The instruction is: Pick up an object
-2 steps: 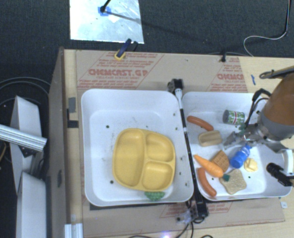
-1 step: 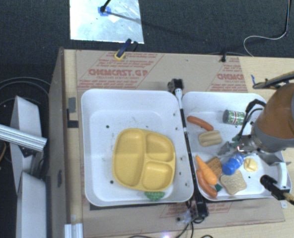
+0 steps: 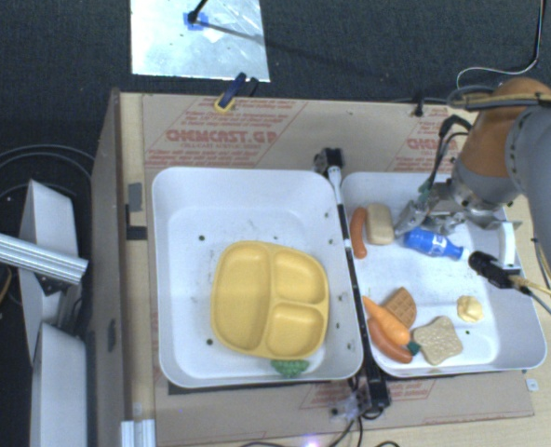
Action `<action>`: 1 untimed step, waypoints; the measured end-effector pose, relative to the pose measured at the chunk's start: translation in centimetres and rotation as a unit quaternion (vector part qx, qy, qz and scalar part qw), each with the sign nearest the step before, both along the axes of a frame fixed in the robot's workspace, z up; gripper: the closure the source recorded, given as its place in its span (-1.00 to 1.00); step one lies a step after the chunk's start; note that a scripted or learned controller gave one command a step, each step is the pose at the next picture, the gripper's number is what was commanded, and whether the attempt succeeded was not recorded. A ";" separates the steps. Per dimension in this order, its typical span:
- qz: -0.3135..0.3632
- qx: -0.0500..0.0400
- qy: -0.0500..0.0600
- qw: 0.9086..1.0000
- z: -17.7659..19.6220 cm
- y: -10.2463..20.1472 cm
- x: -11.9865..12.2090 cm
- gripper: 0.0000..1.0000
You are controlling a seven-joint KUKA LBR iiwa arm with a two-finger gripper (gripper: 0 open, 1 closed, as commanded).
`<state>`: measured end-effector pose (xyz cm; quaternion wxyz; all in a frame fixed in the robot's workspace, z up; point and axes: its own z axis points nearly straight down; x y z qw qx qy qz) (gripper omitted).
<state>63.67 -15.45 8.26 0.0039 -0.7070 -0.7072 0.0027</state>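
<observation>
From the overhead camera I see the arm reaching in from the right, its orange band above the wrist. The gripper is low over the back half of the right bin. From this angle I cannot tell whether the gripper is wide or narrow, and I see nothing held in it.

The blue bottle is the object nearest the gripper. It lies on its side on the bin floor just in front of the gripper, with its cap end toward the right. I cannot tell whether the two touch.

To the left of the bottle a pale beige block sits beside an orange-red sausage, which lies lengthwise along the bin's left wall. In the bin's front part an orange carrot lies at a slant near the left wall, with a brown waffle-patterned piece touching it. A slice of toast is just to the right of them. A small yellow piece sits apart, nearer the right wall.

The left bin holds a yellow divided plate, and something green pokes out from under the plate's front edge. Both bins rest side by side on a cardboard-covered surface.
</observation>
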 end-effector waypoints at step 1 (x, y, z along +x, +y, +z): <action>0.001 -0.002 -0.006 1.000 0.2 -1.4 -0.7 -1.00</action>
